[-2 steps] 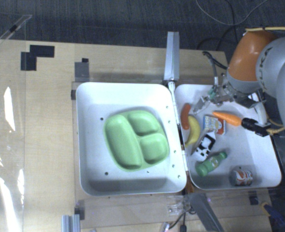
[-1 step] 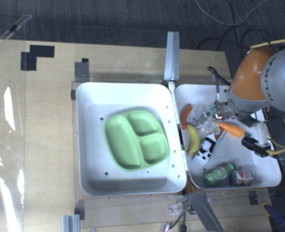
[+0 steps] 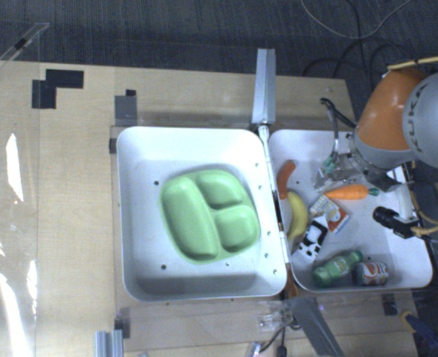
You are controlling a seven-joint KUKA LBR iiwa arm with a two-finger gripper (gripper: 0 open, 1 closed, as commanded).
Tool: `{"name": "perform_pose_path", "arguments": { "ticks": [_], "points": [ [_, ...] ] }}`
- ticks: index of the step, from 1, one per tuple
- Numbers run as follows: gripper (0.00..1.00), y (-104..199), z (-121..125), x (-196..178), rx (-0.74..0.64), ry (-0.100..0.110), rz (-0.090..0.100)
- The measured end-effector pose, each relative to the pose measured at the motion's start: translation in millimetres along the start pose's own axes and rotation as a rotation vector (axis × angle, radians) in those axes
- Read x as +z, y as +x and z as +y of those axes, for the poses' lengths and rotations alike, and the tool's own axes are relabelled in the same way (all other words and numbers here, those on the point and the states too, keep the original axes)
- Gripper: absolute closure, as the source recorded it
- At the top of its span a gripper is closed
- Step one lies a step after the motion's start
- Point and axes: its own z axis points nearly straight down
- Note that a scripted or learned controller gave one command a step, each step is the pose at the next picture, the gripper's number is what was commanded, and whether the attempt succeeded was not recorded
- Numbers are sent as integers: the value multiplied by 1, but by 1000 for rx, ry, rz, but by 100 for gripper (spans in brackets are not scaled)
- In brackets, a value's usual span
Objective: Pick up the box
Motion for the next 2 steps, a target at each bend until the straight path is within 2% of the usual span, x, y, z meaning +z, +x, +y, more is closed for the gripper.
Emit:
{"name": "perform_pose_path", "arguments": {
  "ticks": [1,2],
  "points": [
    [0,0,0,0,0,0,0],
    [0,-10,-44,9,185,4,-1]
  ]
}}
